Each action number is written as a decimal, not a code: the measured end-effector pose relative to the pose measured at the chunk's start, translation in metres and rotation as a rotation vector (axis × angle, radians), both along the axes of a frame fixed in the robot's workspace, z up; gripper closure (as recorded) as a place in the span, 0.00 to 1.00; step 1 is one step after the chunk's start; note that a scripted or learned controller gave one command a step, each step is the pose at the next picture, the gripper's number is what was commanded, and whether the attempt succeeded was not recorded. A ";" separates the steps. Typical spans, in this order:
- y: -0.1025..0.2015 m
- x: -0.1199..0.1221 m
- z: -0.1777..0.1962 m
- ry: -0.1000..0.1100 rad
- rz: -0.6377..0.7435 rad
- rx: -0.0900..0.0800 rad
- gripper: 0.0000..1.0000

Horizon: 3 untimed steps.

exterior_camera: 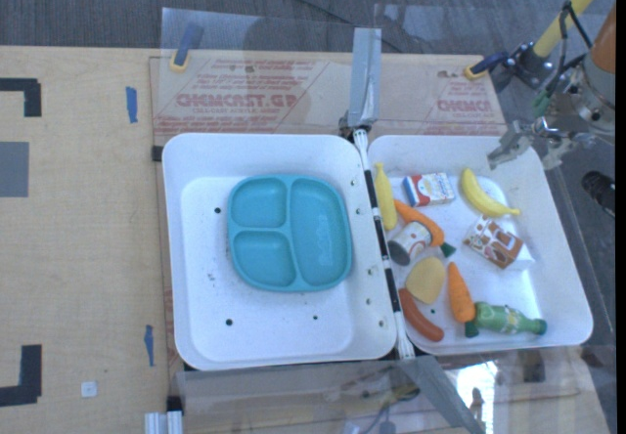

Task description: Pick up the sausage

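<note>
The sausage [421, 317] is a short red-brown link lying at the front left of the right bin [572, 278], close to the divider and just below a yellow wedge [425, 279]. My gripper [529, 151] hovers over the bin's far right corner, well away from the sausage. Its two grey fingers are spread apart with nothing between them.
The right bin also holds two carrots [460, 293] [422, 221], a banana [486, 195], a yellow corn cob [386, 197], a milk carton [430, 190], a snack box [493, 241], a can [409, 245] and a green bottle [505, 322]. A teal divided plate [290, 232] lies in the left bin [191, 256].
</note>
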<state>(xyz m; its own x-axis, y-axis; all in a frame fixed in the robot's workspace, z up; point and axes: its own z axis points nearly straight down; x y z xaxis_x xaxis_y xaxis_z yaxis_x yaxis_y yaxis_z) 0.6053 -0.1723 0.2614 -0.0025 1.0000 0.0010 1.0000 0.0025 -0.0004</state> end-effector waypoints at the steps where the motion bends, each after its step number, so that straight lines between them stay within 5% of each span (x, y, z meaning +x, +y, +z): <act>1: 0.094 -0.017 -0.077 0.002 -0.144 0.000 0.00; 2: 0.080 -0.006 -0.173 -0.008 -0.183 -0.001 0.00; 3: 0.077 -0.005 -0.163 -0.011 -0.188 -0.004 1.00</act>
<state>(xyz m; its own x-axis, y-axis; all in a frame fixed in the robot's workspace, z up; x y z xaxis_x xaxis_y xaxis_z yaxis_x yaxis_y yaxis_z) 0.5999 -0.0957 0.0988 0.1849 0.9828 -0.0018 0.9827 -0.1848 0.0113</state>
